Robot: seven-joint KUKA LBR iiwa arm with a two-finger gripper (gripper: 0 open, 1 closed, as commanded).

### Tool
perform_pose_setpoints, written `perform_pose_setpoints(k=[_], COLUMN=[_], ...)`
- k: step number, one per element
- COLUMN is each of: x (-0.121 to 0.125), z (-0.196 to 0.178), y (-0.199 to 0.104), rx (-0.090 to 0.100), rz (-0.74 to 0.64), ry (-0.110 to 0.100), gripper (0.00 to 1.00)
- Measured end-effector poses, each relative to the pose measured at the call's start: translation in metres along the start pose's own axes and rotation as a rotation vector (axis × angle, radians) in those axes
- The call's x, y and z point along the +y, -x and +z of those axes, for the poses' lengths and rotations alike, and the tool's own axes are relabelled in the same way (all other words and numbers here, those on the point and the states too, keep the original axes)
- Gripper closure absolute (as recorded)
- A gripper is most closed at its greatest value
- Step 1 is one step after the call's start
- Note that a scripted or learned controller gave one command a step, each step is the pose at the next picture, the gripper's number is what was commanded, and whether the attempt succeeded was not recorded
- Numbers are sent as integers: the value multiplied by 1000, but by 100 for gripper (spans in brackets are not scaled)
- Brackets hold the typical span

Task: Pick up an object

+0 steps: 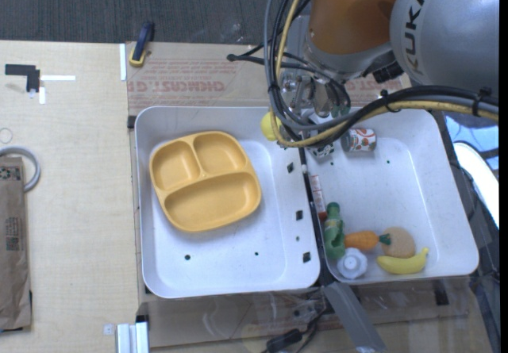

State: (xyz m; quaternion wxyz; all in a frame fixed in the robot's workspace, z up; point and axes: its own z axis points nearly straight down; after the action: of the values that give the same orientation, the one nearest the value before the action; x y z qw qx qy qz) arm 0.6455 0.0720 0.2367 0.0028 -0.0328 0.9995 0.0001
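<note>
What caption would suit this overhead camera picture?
Robot arm's gripper hovers between two white bins: yellow divided plate left, toy banana and carrot right.

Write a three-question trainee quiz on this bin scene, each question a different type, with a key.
1. True or false: the yellow divided plate lies in the left bin.
2. Multiple choice: which lies nearest the front right corner of the right bin? A) small can B) banana C) green bottle
3. Fill in: the gripper hangs over the far end of the divide between the bins, close to a small ____ ball.

Key: 1 true; 2 B; 3 yellow.
</note>
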Motion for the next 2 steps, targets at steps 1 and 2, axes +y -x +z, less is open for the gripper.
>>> perform_pose_setpoints(k=[1,2], x=[-59,-58], z=[-169,-42], y=[-4,10], rx=[1,3], rz=[-286,-228], ry=[0,1], gripper=[100,100])
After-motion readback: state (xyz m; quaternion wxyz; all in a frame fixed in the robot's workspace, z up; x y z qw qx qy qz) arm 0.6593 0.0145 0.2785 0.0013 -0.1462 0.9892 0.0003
